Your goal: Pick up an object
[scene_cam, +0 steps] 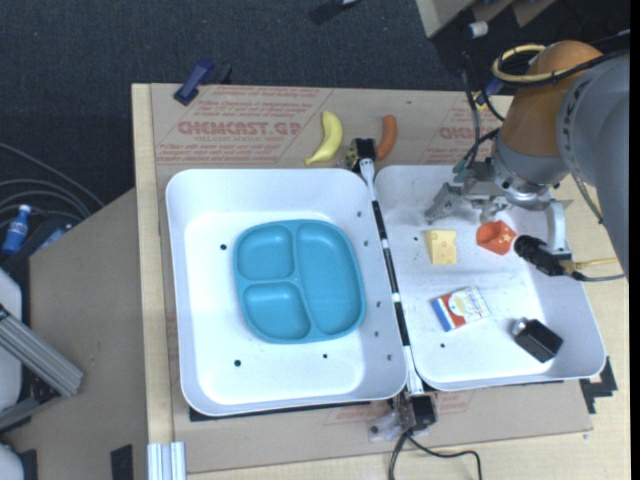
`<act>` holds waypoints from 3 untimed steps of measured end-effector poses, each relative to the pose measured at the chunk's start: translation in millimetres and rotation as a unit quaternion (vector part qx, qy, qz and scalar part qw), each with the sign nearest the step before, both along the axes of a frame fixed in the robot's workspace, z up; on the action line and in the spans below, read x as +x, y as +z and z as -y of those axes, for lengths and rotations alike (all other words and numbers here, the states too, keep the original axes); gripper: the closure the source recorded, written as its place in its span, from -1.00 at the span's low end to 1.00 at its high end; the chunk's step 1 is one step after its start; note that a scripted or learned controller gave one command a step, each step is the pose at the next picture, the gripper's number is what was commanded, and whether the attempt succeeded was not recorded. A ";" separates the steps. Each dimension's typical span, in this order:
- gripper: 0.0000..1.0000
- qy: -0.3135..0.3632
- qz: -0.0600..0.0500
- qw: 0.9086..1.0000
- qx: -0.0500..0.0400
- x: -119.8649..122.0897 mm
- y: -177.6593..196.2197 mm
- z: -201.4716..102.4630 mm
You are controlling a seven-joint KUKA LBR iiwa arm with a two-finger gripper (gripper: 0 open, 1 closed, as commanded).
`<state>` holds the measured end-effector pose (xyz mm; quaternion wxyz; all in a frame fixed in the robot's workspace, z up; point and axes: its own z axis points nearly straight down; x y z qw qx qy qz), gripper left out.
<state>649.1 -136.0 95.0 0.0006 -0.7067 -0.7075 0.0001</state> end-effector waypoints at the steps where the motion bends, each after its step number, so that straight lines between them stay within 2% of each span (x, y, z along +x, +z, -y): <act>1: -1.00 -0.001 -0.001 1.000 0.000 -39.2 -10.6 3.5; 2: 1.00 -0.001 0.004 1.000 0.000 -35.9 3.4 3.3; 3: -1.00 -0.001 0.001 1.000 0.000 -38.4 0.0 3.2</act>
